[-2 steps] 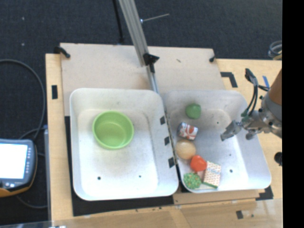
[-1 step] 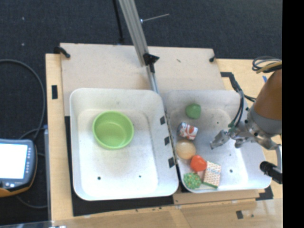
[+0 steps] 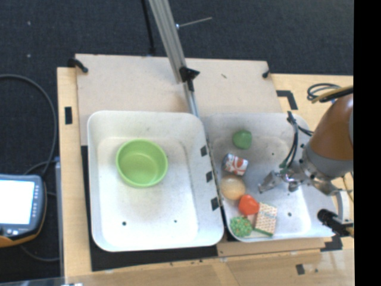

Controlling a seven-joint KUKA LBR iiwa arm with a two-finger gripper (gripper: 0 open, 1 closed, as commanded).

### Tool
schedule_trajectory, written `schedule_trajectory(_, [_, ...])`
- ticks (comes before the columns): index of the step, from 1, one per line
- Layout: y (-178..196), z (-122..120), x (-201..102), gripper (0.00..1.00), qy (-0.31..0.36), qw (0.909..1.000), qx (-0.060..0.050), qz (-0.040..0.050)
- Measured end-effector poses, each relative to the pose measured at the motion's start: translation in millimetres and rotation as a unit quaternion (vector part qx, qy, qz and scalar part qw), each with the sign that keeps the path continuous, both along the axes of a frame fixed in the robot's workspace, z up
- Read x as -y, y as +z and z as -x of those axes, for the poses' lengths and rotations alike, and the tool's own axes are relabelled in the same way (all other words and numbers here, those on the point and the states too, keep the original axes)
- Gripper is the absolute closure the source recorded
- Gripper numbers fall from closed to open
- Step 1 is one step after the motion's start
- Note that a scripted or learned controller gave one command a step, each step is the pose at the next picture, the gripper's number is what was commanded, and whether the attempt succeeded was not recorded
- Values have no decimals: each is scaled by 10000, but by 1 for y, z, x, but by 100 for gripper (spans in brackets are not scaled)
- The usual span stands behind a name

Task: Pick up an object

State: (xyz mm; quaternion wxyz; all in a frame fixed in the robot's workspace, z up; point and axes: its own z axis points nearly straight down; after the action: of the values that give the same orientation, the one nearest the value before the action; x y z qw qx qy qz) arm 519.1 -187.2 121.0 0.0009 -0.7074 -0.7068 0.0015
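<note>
Camera view: the claw (image 3: pixel 269 182) hangs low over the right bin (image 3: pixel 280 137), reached in from the right; whether it is open or closed cannot be told, and nothing is seen in it. The nearest candidate, a red object (image 3: pixel 249 205), lies just below and left of the claw, touching a checkered packet (image 3: pixel 266 218). A tan ball (image 3: pixel 233 189), crumpled can (image 3: pixel 236 164) and green ball (image 3: pixel 241 139) lie further left. The cluster is crowded; the bin floor beneath the claw is bare. A green bowl (image 3: pixel 141 162) sits in the left bin (image 3: pixel 107 219) on the counter (image 3: pixel 131 82).

Bowl (image 3: pixel 141 163) in left bin (image 3: pixel 101 219), small objects clustered along right bin's (image 3: pixel 297 219) left side, perhaps touching
</note>
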Motion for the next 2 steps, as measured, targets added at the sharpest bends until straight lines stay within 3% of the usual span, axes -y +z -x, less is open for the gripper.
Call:
schedule_trajectory(1, [14, -2, 2, 100, -27, 10000, 38, 5])
schedule_trajectory(2, [60, -8, -3, 100, 21, 10000, 51, 8])
